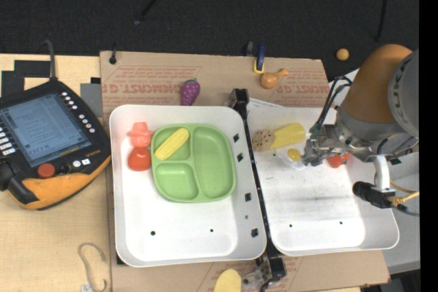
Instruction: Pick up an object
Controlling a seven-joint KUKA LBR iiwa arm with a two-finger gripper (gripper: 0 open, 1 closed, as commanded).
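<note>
Camera view: my end effector (309,155) low in right bin (328,229), beside small yellow object (294,155); finger state unclear, possibly touching it.

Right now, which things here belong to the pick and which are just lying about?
Pick: gripper, low in the right bin; yellow block, small yellow piece, red piece.
Lying about: green tray, corn, purple grapes, teach pendant.
</note>
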